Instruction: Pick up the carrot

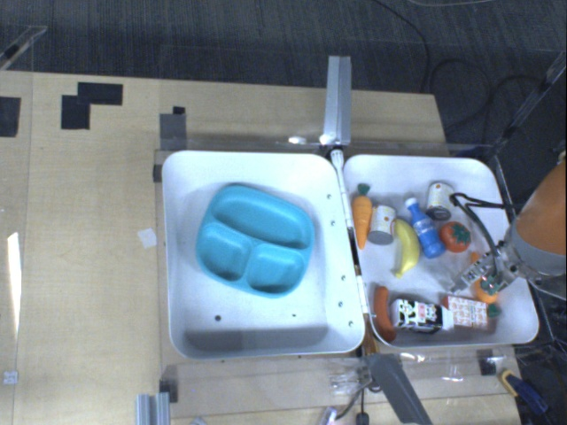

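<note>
The carrot [361, 219], orange with a green top, lies lengthwise against the left wall of the right bin [507, 204], near its far end. My gripper [484, 277] hangs low over the right side of that bin, well to the right of the carrot and apart from it. A small orange object [488, 288] sits right under the gripper. The arm [542, 224] comes in from the right edge.
Between gripper and carrot lie a small can [383, 224], a banana [407, 247], a blue bottle [425, 229] and a tomato [457, 236]. A sausage [382, 305], a black-and-white carton [416, 315] and a red box [469, 312] line the near wall. The left bin holds a blue divided plate [255, 238].
</note>
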`<state>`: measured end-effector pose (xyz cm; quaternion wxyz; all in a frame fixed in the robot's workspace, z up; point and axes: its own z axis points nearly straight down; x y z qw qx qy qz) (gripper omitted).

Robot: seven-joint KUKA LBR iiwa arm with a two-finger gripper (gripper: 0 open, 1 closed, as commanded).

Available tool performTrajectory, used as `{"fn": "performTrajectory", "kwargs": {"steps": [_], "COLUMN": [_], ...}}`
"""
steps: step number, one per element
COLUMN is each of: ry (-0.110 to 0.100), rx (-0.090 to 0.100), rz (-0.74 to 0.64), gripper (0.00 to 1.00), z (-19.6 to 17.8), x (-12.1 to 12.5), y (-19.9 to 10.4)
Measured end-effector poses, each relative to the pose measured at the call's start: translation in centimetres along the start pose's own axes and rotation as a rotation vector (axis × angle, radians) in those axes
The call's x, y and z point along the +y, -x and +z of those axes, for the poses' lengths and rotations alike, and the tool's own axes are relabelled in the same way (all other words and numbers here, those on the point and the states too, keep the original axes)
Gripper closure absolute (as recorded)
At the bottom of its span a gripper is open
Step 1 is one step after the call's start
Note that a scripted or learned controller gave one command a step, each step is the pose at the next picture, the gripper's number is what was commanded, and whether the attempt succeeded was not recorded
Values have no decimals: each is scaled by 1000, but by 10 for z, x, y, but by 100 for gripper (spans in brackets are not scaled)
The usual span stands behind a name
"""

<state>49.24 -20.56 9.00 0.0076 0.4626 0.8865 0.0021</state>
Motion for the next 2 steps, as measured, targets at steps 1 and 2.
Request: {"fn": "performTrajectory", "kwargs": {"steps": [1,2], "ry": [-7,-3], "rx": [7,3], "rz": [65,61], "gripper": [100,100], "z": [-89,-100], "x": [25,27], "y": [-39,-38]}}
